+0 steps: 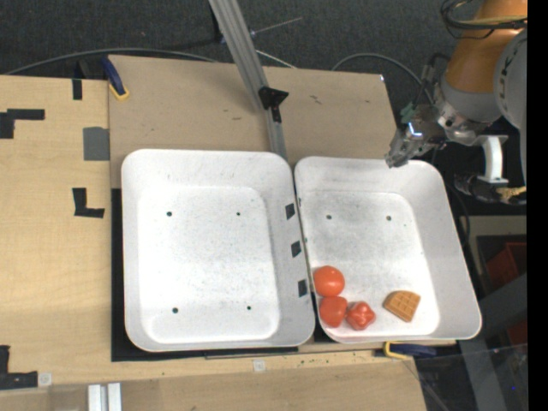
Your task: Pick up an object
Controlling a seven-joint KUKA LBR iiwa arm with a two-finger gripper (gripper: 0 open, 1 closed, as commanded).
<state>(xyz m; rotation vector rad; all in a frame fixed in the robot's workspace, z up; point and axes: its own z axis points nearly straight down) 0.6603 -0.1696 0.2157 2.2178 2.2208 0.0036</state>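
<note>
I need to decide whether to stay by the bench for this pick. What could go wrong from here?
1. The three red items sit bunched against the right bin's left wall, so a grasp may hit the wall or nudge a neighbor.
2. The gripper hovers at the far rim, well away from the tan waffle piece.

One fixed camera looks down aslant on both bins (257,165), seemingly from fairly high.

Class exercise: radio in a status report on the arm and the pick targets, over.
Gripper above right bin's far rim, holding nothing visible. Three red-orange pieces and a tan waffle piece at its near edge, untouched. Path clear.
</note>
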